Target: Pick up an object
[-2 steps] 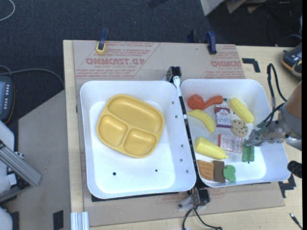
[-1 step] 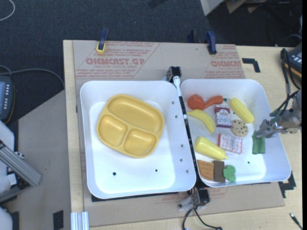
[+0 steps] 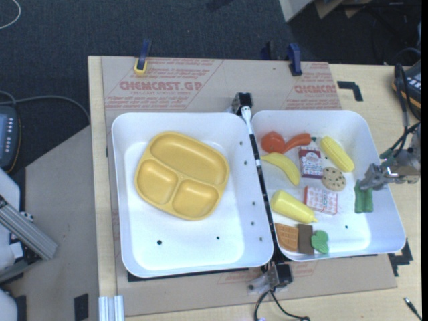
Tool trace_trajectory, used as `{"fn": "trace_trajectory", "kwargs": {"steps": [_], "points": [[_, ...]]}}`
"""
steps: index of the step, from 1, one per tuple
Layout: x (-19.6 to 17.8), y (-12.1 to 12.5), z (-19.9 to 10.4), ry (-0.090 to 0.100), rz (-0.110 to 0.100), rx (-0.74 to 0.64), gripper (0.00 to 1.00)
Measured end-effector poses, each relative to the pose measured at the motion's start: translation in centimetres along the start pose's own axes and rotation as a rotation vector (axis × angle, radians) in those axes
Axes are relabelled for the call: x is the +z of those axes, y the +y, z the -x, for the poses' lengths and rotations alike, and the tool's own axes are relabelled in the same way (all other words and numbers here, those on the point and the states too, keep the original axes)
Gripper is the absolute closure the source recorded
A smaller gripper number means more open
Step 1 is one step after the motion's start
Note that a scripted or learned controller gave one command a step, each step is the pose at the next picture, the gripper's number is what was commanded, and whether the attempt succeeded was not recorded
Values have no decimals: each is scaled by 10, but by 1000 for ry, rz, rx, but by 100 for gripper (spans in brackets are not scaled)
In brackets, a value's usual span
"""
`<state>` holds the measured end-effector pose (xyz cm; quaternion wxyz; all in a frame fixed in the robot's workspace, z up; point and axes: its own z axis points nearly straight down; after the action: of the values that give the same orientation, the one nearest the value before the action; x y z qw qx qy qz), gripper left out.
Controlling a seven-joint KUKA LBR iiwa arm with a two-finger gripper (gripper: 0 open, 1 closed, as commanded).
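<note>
Gripper (image 3: 376, 177): at the right bin's (image 3: 374, 236) right wall; opening cannot be told.
Green object (image 3: 363, 201): just below the gripper, inside the right bin; contact unclear.
Right bin contents: bananas (image 3: 281, 166), corn (image 3: 336, 153), cookie (image 3: 333, 178), carrot (image 3: 296, 140).
Left bin (image 3: 127, 172): holds a yellow divided plate (image 3: 180, 174).

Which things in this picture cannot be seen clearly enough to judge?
- Gripper, camera view: too small and blurred to tell how its tip meets the green object.
- Green object: its upper end is hidden under the gripper.
- Two small packets: print too small to read.
</note>
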<state>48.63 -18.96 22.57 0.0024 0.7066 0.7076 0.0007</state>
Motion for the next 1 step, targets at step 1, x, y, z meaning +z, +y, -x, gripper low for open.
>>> {"fn": "trace_trajectory", "kwargs": {"steps": [1], "points": [[7,11,-44,4,-5,-3,100]]}}
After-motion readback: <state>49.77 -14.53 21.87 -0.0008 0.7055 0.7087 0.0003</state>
